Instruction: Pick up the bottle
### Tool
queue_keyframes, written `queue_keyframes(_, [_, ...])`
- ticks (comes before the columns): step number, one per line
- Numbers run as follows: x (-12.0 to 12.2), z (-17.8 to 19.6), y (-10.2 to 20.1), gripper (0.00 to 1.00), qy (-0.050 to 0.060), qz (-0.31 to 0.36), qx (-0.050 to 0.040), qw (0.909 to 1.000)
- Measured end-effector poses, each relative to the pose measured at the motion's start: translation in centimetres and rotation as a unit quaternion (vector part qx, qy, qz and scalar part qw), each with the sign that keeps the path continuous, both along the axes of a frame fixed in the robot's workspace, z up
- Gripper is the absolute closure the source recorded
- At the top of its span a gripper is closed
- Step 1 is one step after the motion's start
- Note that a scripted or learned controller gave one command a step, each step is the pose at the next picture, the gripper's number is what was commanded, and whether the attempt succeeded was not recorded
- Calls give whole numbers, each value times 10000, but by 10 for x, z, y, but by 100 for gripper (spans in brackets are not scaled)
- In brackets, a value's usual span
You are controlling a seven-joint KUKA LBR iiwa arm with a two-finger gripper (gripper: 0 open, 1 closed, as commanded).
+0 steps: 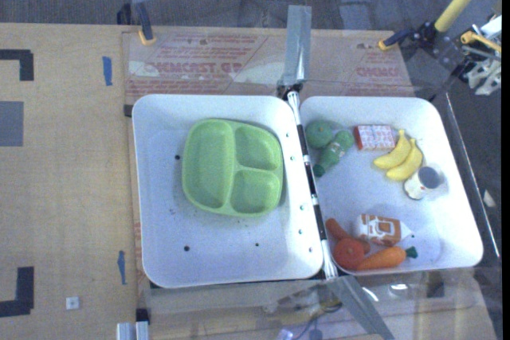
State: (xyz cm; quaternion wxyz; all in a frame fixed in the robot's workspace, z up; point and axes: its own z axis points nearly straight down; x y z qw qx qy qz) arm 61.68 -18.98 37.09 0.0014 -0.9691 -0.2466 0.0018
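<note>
Bottle (384,230) lies on its side at the right bin's (454,171) front, white body with orange label, clear cap end pointing right. Carrot (381,257) and tomato (348,252) sit just beside it at the front. Probably light, stiff plastic, slick and prone to roll; pinch across the body mid-label. Pincer (484,60) sits at far right beyond the bin; can't tell if it's spread, too blurry.

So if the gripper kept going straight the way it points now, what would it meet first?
Its heading is unclear. The gripper sits beyond the far corner of the right bin; going straight down, it would probably meet the dark surface there.
</note>
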Motion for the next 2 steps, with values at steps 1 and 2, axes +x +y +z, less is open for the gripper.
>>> queue_keyframes(1, [-47,0,-1,100,-8,1191,3,9929])
queue_keyframes(2, [-47,0,-1,0,-8,1192,3,9929])
